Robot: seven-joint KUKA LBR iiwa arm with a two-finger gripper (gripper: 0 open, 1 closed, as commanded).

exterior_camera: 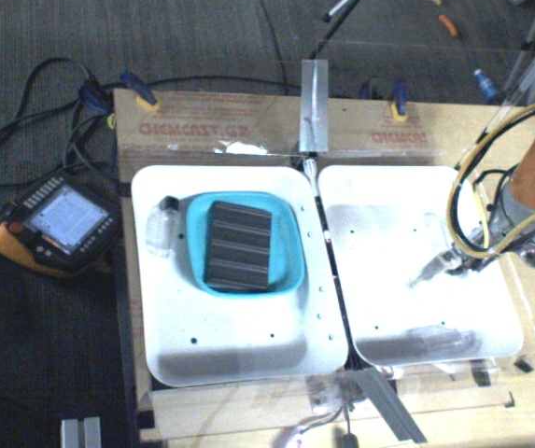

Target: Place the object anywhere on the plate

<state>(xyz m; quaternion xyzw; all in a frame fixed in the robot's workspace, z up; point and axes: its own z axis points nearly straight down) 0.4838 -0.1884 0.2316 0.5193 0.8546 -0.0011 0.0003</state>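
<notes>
Block is our name for the dark, ribbed slab we take to be the task's object, though the small bottle could be meant instead. It lies flat on the blue plate, roughly centred, with its long side running away from the camera. Working down in size: the wooden bench bears the two white bins. The left bin holds the plate, which sits towards that bin's back and right, and the right bin has the arm reaching in over its right side. We judge the block to be stiff and moderately light, perhaps rubber or moulded plastic. Its ridges should give good purchase, so it is unlikely to slip or break. If it must be handled again, we would take it across its narrower width, at the two long edges near the middle, where the plate's raised rim leaves room to come down. The gripper hangs low over the middle of the right bin, well apart from the plate. We see nothing in it, and whether it is open or closed we cannot tell. Smallest, a clear bottle with a dark cap lies just beside the plate's left rim and off the plate.
</notes>
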